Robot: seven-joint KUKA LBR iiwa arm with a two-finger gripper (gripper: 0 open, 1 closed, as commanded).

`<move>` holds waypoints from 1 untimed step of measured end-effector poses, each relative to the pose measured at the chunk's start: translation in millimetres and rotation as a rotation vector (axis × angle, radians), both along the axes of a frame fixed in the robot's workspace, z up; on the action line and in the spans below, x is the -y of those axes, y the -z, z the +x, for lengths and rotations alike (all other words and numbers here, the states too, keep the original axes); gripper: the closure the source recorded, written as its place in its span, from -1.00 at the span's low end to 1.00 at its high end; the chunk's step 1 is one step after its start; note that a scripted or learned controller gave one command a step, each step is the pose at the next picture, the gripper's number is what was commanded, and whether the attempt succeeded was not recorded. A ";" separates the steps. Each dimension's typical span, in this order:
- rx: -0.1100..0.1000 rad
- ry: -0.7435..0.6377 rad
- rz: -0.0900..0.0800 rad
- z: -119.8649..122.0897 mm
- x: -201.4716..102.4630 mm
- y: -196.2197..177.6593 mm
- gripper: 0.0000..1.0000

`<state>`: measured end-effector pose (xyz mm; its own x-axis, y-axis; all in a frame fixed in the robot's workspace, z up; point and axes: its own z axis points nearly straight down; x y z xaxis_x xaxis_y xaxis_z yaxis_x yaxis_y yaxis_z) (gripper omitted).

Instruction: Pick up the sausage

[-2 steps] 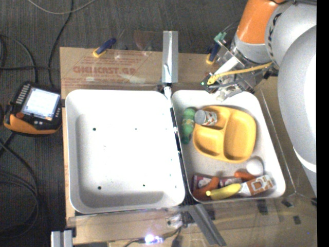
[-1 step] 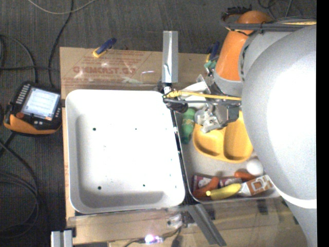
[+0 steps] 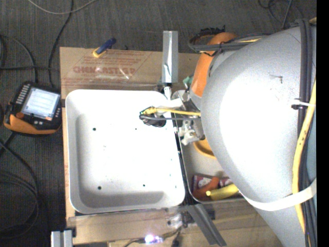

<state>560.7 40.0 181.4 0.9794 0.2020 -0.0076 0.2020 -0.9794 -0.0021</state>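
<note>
A reddish-brown sausage lies at the near end of the right bin, partly under the arm. A yellow item rests against it. My gripper hangs over the wall between the two bins, well behind the sausage and apart from it. The big grey arm with its orange band hides most of the right bin. A yellow cable and a black loop stick out from the wrist over the left bin's far right corner.
The left bin shows bare white floor with a few dark specks. An orange object peeks out beside the arm in the right bin. A pendant lies on the floor at left. A metal post stands behind the bins.
</note>
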 end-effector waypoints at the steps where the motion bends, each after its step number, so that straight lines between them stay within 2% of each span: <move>1: 0.001 -0.090 -0.001 -20.3 -122.9 36.0 1.00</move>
<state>540.4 162.9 145.4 0.9572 0.2894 -0.0069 0.2894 -0.9572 -0.0013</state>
